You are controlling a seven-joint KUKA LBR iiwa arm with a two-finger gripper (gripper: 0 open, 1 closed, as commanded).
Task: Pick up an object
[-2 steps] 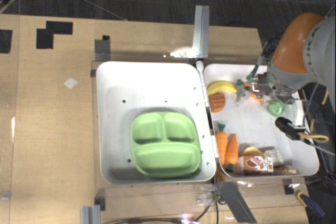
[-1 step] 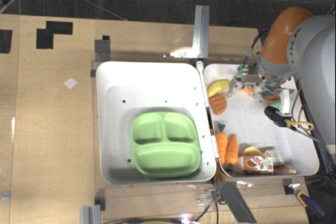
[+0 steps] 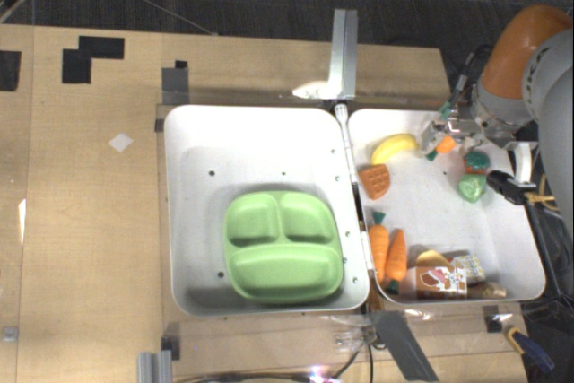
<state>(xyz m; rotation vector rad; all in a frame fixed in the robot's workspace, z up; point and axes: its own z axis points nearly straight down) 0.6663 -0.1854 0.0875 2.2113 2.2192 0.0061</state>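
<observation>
Hovering over the right bin [image 3: 529, 269] near a lemon [image 3: 394, 147], the gripper [image 3: 446, 134]; jaws' state cannot be told. Green tray [image 3: 282, 245] occupies left bin [image 3: 184, 193].

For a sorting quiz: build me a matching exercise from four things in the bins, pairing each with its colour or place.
Things:
1. tray
2. banana
3. carrots
4. ketchup bottle

Descriptions:
A. yellow, near the right bin's far edge
B. lying along the right bin's near wall
C. green, in the left bin
D. orange, by the divider between the bins

Pairs: 1-C, 2-A, 3-D, 4-B
</observation>
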